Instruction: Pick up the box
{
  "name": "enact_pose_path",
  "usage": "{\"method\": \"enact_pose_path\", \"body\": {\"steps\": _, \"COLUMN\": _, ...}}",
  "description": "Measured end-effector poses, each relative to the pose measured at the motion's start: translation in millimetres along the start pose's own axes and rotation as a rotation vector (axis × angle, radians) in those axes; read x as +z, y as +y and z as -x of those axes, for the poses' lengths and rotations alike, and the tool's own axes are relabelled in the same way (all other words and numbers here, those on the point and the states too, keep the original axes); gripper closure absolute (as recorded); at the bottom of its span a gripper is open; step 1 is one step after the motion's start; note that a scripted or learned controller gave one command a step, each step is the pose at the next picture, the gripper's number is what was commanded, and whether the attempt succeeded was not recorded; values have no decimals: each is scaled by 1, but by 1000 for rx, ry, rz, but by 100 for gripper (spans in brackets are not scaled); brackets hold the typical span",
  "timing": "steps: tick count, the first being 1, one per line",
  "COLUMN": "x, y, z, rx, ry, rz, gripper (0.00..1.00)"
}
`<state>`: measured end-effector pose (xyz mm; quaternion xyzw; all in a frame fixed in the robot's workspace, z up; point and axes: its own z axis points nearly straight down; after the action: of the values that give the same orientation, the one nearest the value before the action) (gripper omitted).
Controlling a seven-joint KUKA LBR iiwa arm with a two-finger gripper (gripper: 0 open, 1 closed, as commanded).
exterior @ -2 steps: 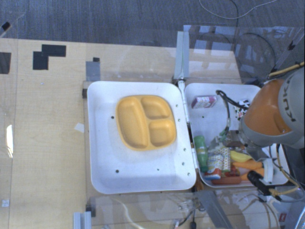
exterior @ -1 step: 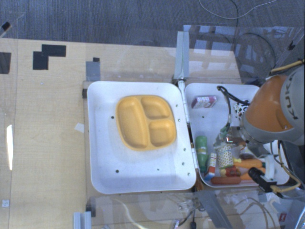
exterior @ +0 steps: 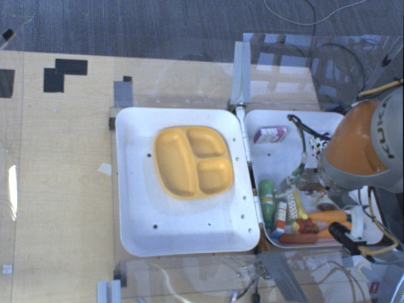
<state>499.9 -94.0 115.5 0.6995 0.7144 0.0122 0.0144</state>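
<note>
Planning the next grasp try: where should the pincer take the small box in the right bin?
The box lies flat and alone near the right bin's far wall. Probably best from straight above, closing across its shorter sides; nothing touches it there.

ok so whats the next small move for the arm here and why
Probably shift toward the far end of the right bin and come down over the small box. The box lies apart from the cluttered items at the near end, and the gripper sits nearer that clutter than the box.
</note>
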Motion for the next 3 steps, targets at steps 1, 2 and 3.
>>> {"method": "enact_pose_path", "body": {"steps": 1, "x": 23, "y": 48, "z": 32, "rx": 269, "ry": -2, "rz": -35, "gripper": 0}}
{"method": "enact_pose_path", "body": {"steps": 2, "x": 12, "y": 51, "z": 31, "rx": 261, "ry": -2, "rz": -31, "gripper": 100}}
{"method": "enact_pose_path", "body": {"steps": 3, "x": -41, "y": 24, "z": 36, "rx": 211, "ry": -1, "rz": -33, "gripper": 100}}
